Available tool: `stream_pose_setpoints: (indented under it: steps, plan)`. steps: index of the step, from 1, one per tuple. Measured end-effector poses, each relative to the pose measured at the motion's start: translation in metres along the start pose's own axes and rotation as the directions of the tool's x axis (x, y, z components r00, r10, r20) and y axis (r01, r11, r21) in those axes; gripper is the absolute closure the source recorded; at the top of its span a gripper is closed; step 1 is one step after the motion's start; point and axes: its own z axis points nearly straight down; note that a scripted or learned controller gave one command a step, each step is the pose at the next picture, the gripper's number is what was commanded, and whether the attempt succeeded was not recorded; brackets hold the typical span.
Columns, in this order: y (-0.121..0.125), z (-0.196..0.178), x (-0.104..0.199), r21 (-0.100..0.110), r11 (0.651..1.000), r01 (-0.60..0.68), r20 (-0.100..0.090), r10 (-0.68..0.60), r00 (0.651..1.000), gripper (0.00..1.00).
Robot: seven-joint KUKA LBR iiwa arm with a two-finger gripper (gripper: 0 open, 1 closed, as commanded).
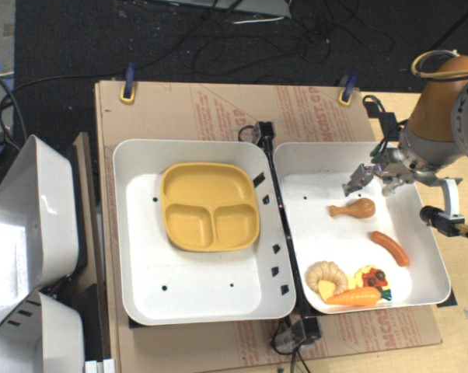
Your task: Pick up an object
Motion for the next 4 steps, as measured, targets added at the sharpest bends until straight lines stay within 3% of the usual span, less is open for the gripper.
stream_pose_setpoints:
  steps: [1, 2, 4]
  plan:
    - [0.000, 0.033, 0.001, -0.002, 1.000, 0.001, 0.001, -0.001, 1.000, 0.00]
    - [0.001, 0.021, 0.001, -0.005, 1.000, 0.002, 0.002, -0.002, 1.000, 1.00]
    - [0.012, -0.093, 0.015, -0.010, 1.000, 0.004, 0.002, -0.004, 1.000, 1.00]
